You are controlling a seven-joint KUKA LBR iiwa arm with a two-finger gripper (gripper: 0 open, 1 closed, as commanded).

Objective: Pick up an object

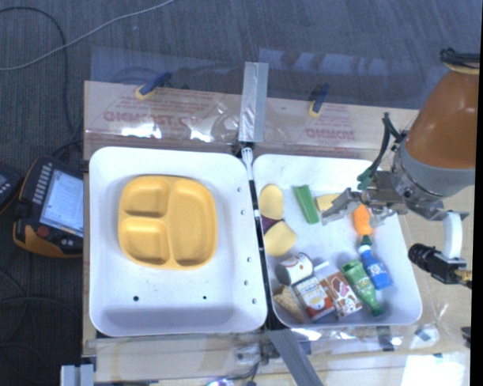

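Note:
My gripper (361,207) hangs over the upper right part of the right bin (408,301), its fingers spread apart. An orange carrot-like piece (361,221) lies just under it, between the fingertips (337,210); it looks to be resting in the bin, not lifted. To its left lie a pale yellow wedge (327,201) and a green block (306,204). Below it are a blue bottle (374,269) and a green bottle (362,284).
The right bin also holds two yellow fruits (271,200) (280,239), a small can (296,269) and red cartons (326,296). A yellow divided plate (168,221) sits in the left bin (103,302). A teach pendant (49,207) lies on the floor at left.

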